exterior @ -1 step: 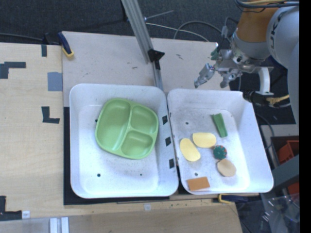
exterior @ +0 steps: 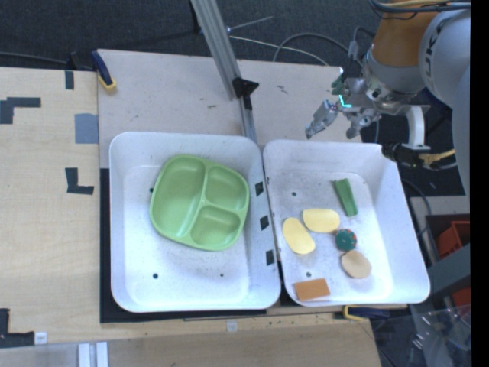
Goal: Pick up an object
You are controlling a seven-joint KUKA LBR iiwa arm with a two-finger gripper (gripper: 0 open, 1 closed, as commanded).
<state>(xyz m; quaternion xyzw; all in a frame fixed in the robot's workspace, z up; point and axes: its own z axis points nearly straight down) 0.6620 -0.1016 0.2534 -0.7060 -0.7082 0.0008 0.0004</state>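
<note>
In the right bin (exterior: 382, 176) lie a green stick (exterior: 344, 197), two yellow ovals (exterior: 321, 220) (exterior: 298, 236), a teal ball (exterior: 346, 240), a tan round piece (exterior: 356, 264) and an orange block (exterior: 312, 289). My gripper (exterior: 335, 125) hangs above the far rim of that bin, open, with nothing between its fingers. It stands well behind the objects and apart from all of them.
The left bin (exterior: 130, 205) holds a light green divided plate (exterior: 200, 202). A grey metal post (exterior: 221, 44) rises slanting from the bench behind the bins. Cables lie behind the right bin. A blue and yellow clamp (exterior: 103, 71) sits at the far left of the bench.
</note>
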